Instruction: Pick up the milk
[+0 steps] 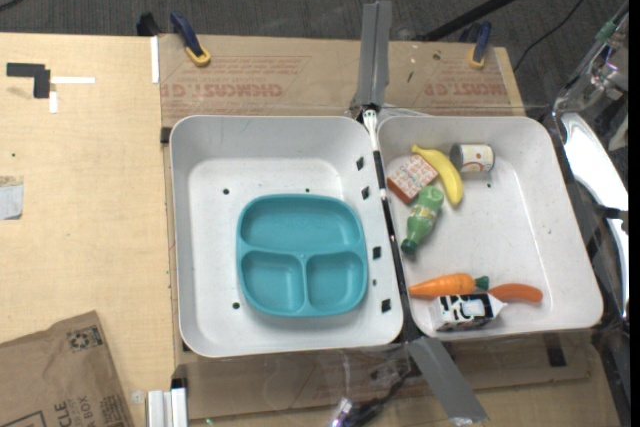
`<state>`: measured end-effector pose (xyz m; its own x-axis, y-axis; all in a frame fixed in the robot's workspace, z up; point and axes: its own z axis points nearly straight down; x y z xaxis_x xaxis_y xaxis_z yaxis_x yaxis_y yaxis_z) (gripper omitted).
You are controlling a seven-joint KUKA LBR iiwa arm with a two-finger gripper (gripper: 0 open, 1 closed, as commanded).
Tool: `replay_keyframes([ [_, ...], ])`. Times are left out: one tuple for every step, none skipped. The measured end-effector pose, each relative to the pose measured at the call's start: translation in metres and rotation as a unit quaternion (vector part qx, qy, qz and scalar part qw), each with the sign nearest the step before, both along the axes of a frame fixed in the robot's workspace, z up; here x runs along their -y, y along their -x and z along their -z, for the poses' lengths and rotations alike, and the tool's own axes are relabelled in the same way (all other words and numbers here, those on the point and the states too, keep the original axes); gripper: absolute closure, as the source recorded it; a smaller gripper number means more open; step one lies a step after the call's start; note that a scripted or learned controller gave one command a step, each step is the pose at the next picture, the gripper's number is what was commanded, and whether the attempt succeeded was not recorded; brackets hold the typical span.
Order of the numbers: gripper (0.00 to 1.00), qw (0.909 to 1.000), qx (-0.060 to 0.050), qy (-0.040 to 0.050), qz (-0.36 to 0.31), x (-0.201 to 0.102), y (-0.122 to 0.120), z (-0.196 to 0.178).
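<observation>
I see the milk carton (466, 311) lying on its side in the right bin's (560, 215) near corner, touching a carrot (448, 286) and close against the rim. I judge a descent there could strike the wall or drag the carrot along. I cannot tell the gripper's state. The surface (80, 215) is pale wood with cardboard (60, 375); beyond it lies dark floor with cables.

We see two bins side by side: the left bin (200, 215) holds a divided plate (302, 255) near its middle. In the right bin (560, 215), a banana (442, 173) lies toward the far side between a small box (412, 179) on its left and a can (474, 157) on its right, with a bottle (422, 218) just nearer. At the near edge the milk (466, 311) lies just in front of two carrots (445, 286) set end to end.
</observation>
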<state>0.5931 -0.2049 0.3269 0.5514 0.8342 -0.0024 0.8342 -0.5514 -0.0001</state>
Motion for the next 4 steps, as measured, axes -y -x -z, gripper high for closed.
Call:
replay_keyframes([
  [0.00,0.9970,-0.002,-0.0016,-0.077,-0.035,0.065,0.120],
  [0.00,0.9971,0.000,-0.0015,-0.076,-0.072,0.107,0.236],
  [0.00,0.9954,-0.002,-0.0004,0.095,-0.102,0.019,0.236],
  [0.00,0.9973,0.000,-0.0001,0.073,-0.046,-0.010,0.166],
])
